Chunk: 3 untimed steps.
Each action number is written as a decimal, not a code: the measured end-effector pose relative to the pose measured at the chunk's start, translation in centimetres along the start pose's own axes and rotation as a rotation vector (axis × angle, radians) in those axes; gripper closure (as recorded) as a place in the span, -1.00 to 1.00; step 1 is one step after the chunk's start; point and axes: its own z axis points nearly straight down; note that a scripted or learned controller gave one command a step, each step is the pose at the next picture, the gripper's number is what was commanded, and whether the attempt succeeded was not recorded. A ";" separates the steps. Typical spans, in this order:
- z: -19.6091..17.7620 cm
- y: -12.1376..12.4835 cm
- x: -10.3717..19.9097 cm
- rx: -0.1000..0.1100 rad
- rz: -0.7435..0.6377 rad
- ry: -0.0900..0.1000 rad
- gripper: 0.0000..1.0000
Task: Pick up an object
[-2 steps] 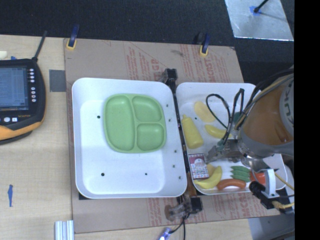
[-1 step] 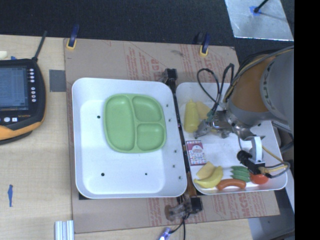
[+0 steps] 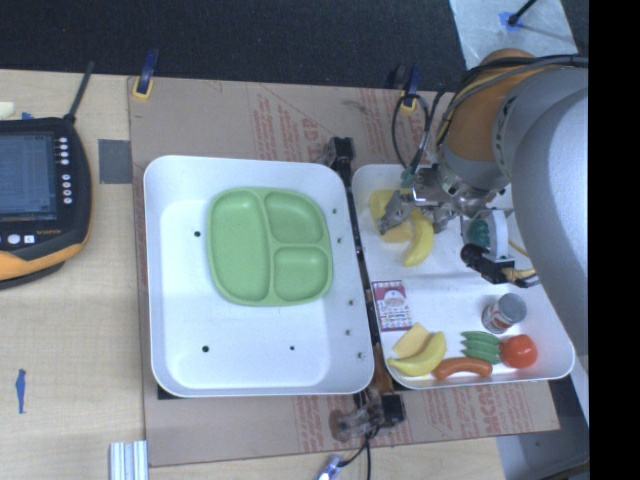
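My gripper (image 3: 403,211) is low over the back left corner of the right bin (image 3: 455,298), reaching in from the right. Directly under and around it lie yellow toy pieces: a banana (image 3: 420,244) poking out toward the front, and another yellow piece (image 3: 381,206) on its left side. The gripper's body hides where they meet it, so whether anything is held is unclear. Toward the front of this bin lie a small red and white box (image 3: 390,304), a yellow fruit piece (image 3: 419,350), a red sausage (image 3: 462,369), a green pepper (image 3: 481,344), a tomato (image 3: 518,351) and a small can (image 3: 504,313).
The left bin (image 3: 180,298) holds a green divided plate (image 3: 269,245). A small teal thing (image 3: 480,231) sits by the wrist in the right bin. A handheld control pendant (image 3: 35,193) lies on the bench at far left. The arm's grey bulk covers the right bin's right side.
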 end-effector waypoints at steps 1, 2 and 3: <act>0.1 0.0 0.2 0.002 0.000 -0.001 -1.00; 0.2 0.0 0.4 0.003 0.000 -0.001 -1.00; 0.2 0.0 0.0 0.002 0.001 0.002 -1.00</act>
